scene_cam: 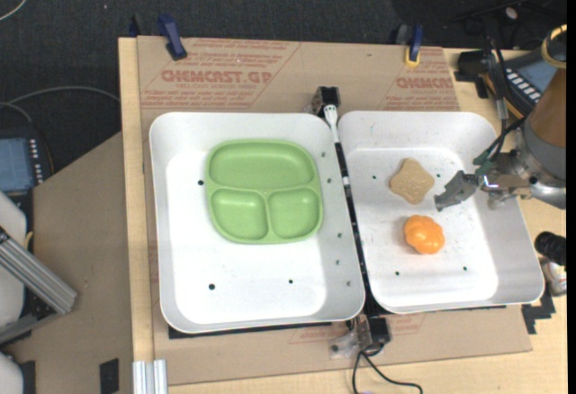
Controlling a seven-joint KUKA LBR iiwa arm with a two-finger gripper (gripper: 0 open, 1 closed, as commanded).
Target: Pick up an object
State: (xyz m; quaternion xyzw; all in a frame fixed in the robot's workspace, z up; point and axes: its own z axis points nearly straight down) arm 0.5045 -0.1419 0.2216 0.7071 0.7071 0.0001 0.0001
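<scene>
1 camera hangs above the bench (270, 68), tilted down at a slant from the near side, far enough back to take in both white bins (180, 230) whole, the cardboard sheet under them and a strip of dark floor beyond. The left bin sits mid-frame, the right bin (504, 275) near the right edge, where the arm (544, 127) enters.

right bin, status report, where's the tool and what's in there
Tool low over right bin, nothing seen between its fingers. Tan piece just left of it, orange ball below. Nothing blocking either. Green tray in left bin.
</scene>
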